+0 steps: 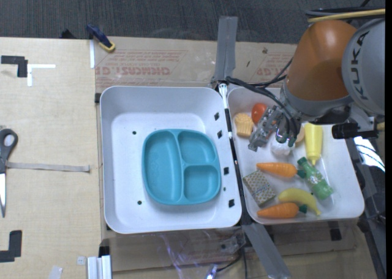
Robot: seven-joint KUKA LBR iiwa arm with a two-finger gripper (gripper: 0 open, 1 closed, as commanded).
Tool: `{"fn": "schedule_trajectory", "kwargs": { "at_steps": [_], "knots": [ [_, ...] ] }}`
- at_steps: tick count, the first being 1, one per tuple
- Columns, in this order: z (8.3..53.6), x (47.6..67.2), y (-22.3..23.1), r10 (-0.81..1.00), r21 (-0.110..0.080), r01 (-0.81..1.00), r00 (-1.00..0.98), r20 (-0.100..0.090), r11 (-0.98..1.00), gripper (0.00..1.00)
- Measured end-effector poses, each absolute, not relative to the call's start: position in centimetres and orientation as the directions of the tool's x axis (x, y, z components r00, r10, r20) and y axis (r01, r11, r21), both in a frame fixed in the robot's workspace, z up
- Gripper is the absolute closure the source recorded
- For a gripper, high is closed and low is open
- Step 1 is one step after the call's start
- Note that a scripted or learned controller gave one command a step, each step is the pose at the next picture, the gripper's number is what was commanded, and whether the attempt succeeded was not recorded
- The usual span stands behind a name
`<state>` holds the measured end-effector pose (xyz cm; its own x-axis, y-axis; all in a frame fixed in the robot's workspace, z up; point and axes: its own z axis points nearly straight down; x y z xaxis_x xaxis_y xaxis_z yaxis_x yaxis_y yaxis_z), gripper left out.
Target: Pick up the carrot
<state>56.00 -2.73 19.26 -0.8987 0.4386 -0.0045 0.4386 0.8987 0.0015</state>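
Two orange carrots lie in the right bin (349, 204). One carrot (277, 169) rests across the middle of the bin, and a second carrot (278, 211) lies by the front wall. My gripper (271, 138) hangs over the back half of this bin, a little behind the middle carrot and apart from it. Its fingers (257, 140) are spread open with no carrot between them. The orange-banded wrist (321, 63) hides the bin's far right corner.
Around the carrots lie a banana (300, 197), a green bottle (315, 178), a yellow bottle (313, 140), a grey speckled block (260, 187), a red tomato (258, 111) and a yellow waffle-like piece (244, 126). The left bin (116, 149) holds a teal divided plate (182, 166).
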Motion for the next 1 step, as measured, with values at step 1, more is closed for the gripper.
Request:
{"fn": "schedule_trajectory", "kwargs": {
  "at_steps": [1],
  "knots": [
    [19.25,55.99,-2.75,0.439,0.001,0.439,-0.898,-0.004,0.898,0.0]
  ]
}}
